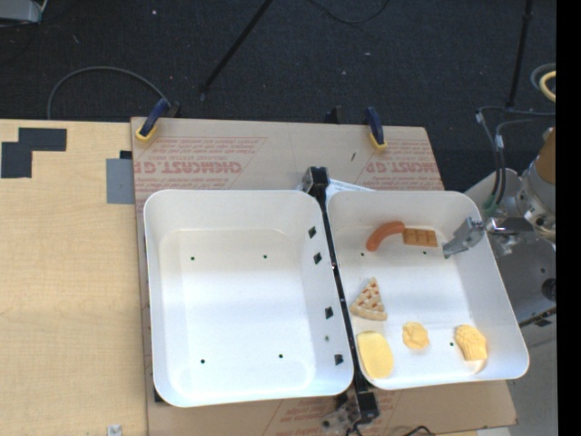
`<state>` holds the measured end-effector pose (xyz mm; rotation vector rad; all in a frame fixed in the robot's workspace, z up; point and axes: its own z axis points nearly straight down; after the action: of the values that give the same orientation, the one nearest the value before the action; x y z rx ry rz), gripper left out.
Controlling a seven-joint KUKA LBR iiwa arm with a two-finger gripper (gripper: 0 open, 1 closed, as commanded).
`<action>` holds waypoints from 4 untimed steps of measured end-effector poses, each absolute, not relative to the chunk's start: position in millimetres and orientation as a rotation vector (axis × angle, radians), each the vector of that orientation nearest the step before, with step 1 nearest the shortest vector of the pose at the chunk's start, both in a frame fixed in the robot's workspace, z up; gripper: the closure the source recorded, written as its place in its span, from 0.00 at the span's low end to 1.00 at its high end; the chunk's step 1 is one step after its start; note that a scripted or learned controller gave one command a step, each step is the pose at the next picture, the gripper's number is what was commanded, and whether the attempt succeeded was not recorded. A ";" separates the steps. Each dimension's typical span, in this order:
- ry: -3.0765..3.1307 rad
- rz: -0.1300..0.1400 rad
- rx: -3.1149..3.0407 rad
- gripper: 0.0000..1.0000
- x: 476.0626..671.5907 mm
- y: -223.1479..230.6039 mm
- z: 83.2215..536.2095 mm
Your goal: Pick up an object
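Reaching in over the right bin's (508, 307) far right rim, the gripper (461, 241) is hanging low near the waffle (419, 237), with nothing showing between its tips; how wide it is standing cannot be told, since it is small and blurred. The arm (531, 203) is trailing off behind it past the bin's right wall. Just beyond the waffle, toward the bin's left, the sausage (385, 234) is lying curved and almost touching it. Nearer the bin's front, the pizza slice (369, 302) is sitting beside the left wall, the yellow slab (375, 354) is lying in the front left corner, the yellow lump (415, 335) is resting mid-front, and the corn-like piece (470, 341) is lying toward the front right. Left of this bin, the left bin (154, 243) is sitting alongside on the worktop (64, 271).
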<state>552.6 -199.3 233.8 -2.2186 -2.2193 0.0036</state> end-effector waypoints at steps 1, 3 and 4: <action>-2.219 0.004 -2.218 0.00 545.9 -200.5 189.2; -2.220 0.001 -2.222 1.00 544.5 -193.8 156.0; -2.223 -0.002 -2.223 1.00 543.4 -187.8 200.0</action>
<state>543.4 -187.8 200.0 -2.2233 -2.2235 -0.0025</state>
